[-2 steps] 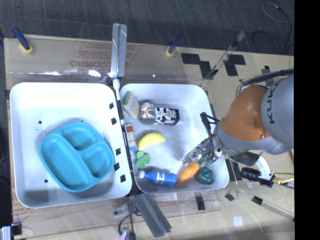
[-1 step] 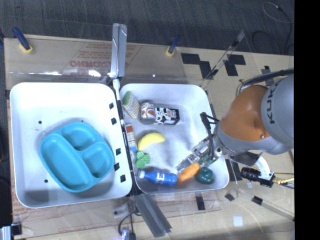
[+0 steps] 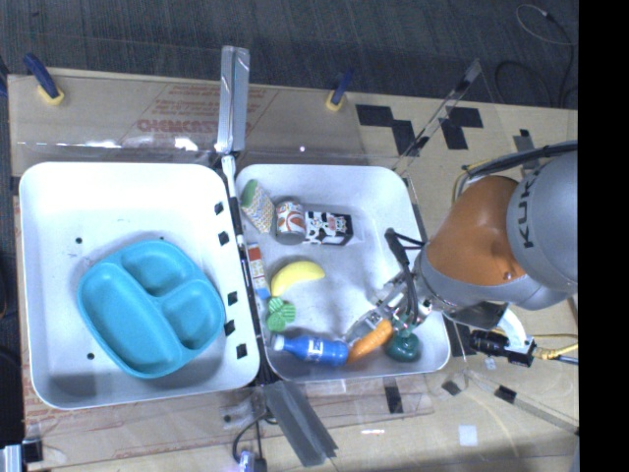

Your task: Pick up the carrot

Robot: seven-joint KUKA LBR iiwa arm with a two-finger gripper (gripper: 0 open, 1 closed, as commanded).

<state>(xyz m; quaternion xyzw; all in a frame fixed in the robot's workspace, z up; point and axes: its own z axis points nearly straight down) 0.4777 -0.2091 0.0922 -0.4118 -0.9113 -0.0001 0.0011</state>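
Two shallow white bins sit side by side on a cardboard-covered bench, seen from above at a slant. The left bin (image 3: 49, 264) holds one item: a light blue divided plate (image 3: 149, 305) with three compartments, lying flat in the middle of the bin.

The right bin (image 3: 324, 177) holds a cluster of small things. The carrot (image 3: 371, 340) lies near the front edge, towards the bin's right corner. It is a short orange toy carrot; its long axis runs diagonally, the lower end pointing to the front left and the upper end to the back right, where it meets a dark green leafy piece (image 3: 403, 345) just beside it. Touching or nearly touching the carrot's lower end is a blue bottle (image 3: 311, 349) with a white cap, lying on its side along the front wall. Behind these, near the bin's middle, is a yellow banana (image 3: 296, 275), and just in front of it a small green ridged object (image 3: 281, 313). Towards the back lie a reddish can (image 3: 288, 219), a black-and-white cow-patterned carton (image 3: 326, 227) and a green-and-tan packet (image 3: 257, 207), all on their sides.

The grey arm with its orange band (image 3: 472, 239) reaches in from the right. The gripper (image 3: 391, 313) is low in the bin, directly over the carrot's upper end. Whether its fingers are released or clenched cannot be made out, nor whether the carrot sits between them.
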